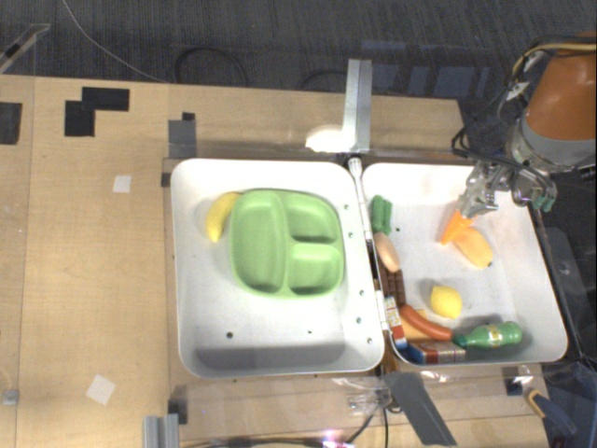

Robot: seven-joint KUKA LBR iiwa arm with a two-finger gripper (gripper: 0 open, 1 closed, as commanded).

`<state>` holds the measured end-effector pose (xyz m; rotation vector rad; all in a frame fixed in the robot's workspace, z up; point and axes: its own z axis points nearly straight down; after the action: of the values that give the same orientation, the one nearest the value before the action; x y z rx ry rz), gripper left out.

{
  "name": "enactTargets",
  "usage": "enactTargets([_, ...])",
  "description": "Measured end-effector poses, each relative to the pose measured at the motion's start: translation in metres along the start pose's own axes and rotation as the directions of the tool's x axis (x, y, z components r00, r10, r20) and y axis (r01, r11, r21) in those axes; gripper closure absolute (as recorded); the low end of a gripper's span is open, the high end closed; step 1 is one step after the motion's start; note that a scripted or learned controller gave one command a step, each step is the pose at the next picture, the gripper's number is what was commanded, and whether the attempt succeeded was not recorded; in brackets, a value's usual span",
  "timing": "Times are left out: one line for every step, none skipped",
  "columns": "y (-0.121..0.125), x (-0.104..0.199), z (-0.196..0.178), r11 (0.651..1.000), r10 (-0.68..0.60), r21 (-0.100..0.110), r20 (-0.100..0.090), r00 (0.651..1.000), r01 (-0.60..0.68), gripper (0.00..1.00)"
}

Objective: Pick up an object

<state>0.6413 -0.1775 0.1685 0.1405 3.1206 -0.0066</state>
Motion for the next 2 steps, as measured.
enactTargets([-0.039,0.1183,0.0756,0.909,0.417,0.001,-0.005,0.909,-0.417,1.0])
enactTargets([-0.0388,0.1179,0.0765,0.909,0.416,0.001,-0.003,0.909,-0.416,0.0])
